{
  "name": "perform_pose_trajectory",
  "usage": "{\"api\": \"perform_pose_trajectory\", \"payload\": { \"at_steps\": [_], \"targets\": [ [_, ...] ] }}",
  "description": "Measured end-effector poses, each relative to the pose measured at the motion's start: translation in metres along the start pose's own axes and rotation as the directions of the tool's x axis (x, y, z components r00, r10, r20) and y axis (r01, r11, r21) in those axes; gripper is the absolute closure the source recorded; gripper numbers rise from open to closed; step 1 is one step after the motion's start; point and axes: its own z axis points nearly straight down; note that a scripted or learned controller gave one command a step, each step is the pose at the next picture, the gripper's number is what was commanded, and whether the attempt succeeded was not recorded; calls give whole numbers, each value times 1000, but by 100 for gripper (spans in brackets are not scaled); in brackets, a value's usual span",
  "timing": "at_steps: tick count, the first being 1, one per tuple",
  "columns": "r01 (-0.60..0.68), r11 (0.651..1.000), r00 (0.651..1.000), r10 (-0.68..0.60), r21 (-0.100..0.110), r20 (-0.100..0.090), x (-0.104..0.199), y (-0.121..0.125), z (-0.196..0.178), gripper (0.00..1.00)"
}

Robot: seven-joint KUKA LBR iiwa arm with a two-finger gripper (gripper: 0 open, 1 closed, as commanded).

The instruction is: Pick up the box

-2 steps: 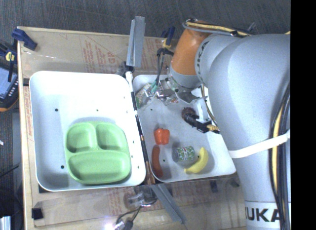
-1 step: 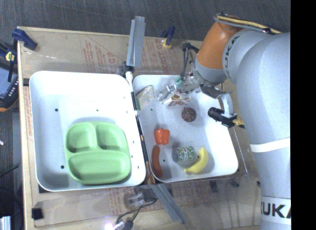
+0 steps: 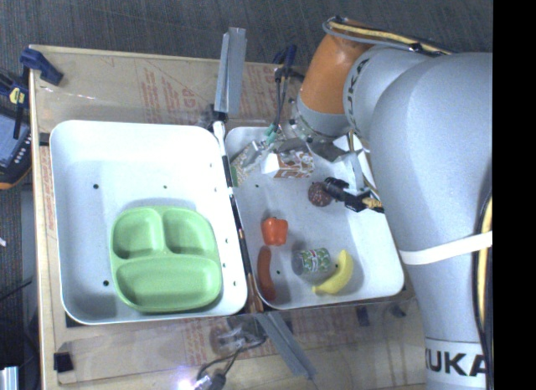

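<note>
Arm reaching into the far end of the right bin (image 3: 381, 250) over the box.

The small printed carton box (image 3: 293, 165) lies at the bin's far end, just beside a crinkled wrapper (image 3: 249, 158). It is probably light, stiff cardboard, slick-faced and easily crushed, so it is best gripped across its narrow sides. The end effector (image 3: 289, 133) hangs close above it; whether it is spread or pressed together I cannot tell.

The gripper (image 3: 289, 139) hangs over the box (image 3: 293, 163) in the right bin (image 3: 378, 250), near a banana (image 3: 336, 274)
</note>
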Motion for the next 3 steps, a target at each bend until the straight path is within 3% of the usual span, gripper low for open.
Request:
{"api": "perform_pose_trajectory", "payload": {
  "at_steps": [1,2,3],
  "targets": [
    [6,1000,1000,-6,-4,-2,2,2,-11,100],
    [442,897,897,-442,0,-6,-14,-4,-123,100],
    [877,481,481,-877,-4,-10,42,-74,-91,100]
  ]
}}
